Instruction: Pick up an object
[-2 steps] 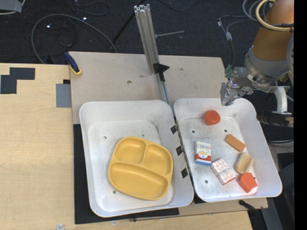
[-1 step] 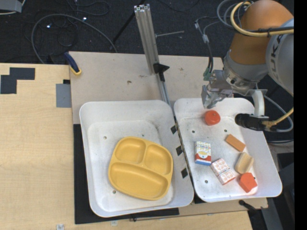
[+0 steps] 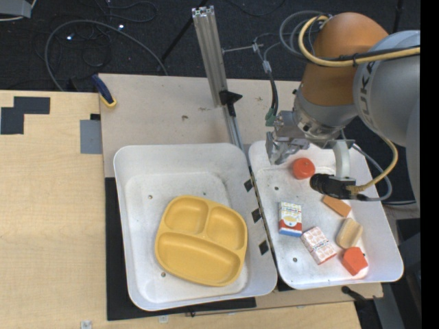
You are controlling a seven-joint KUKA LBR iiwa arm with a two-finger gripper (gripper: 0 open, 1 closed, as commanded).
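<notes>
Gripper [image 3: 280, 149]: far-left corner of right bin [image 3: 384, 269] — I can't tell its jaw state
Risk: I'd clip the bin wall — red ball [image 3: 303, 168] rolls off

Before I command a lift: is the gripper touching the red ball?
Apart. The camera view shows the gripper above-left of the red ball, with white bin floor visible between them.

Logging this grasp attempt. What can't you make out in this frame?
- Gripper, camera view: the wrist above covers the fingers, so open or shut is unclear.
- Print on the small carton and patterned box: too small to read.
- Tan block: its upper end is hidden by a black part of the arm.
</notes>
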